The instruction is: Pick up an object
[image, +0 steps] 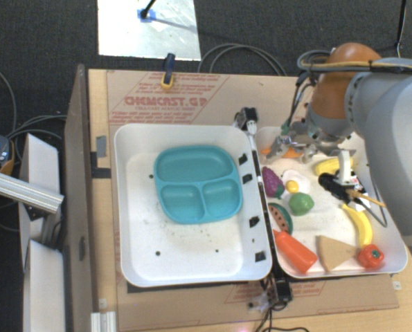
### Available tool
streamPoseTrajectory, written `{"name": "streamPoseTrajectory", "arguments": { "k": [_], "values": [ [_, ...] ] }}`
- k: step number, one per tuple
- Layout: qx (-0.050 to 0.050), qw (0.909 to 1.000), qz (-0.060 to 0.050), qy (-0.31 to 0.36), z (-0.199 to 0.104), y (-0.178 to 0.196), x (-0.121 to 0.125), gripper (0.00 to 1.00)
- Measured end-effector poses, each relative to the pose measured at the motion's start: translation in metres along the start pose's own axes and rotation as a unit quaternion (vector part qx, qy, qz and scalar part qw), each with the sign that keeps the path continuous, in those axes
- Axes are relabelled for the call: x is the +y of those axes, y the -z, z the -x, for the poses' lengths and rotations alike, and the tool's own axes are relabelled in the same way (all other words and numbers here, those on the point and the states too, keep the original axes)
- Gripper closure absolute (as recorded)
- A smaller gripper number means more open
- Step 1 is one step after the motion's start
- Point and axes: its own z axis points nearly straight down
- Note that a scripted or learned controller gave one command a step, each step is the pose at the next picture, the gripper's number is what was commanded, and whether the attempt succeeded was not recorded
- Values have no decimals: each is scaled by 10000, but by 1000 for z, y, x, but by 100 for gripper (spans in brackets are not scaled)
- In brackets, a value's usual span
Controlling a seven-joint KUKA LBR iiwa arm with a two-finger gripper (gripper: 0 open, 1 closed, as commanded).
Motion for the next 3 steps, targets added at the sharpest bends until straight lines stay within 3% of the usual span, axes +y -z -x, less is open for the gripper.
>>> {"name": "streamPoseTrajectory", "arguments": {
  "k": [3],
  "values": [
    [25, 10000, 2, -15, 11, 0, 0, 0]
  ]
}}
